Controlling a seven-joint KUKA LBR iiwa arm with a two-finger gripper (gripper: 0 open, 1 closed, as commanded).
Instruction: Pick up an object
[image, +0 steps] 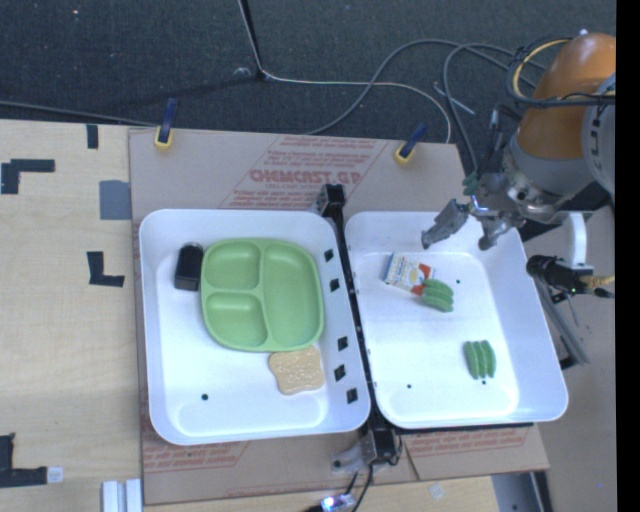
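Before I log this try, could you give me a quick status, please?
Gripper open over right bin's far edge, jaws empty. Small carton and green pieces untouched. Nothing in the way.

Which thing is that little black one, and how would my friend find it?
Look in the left bin, the one holding the big green divided plate. The small black block lies just past the plate's left edge, touching it. It is the only dark thing there; the tan sponge-like piece sits below the plate.

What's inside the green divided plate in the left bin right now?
The green divided plate shows three bare compartments with nothing in them. A tan cracker-like piece lies just outside its lower rim. Whatever is beneath the plate is covered.
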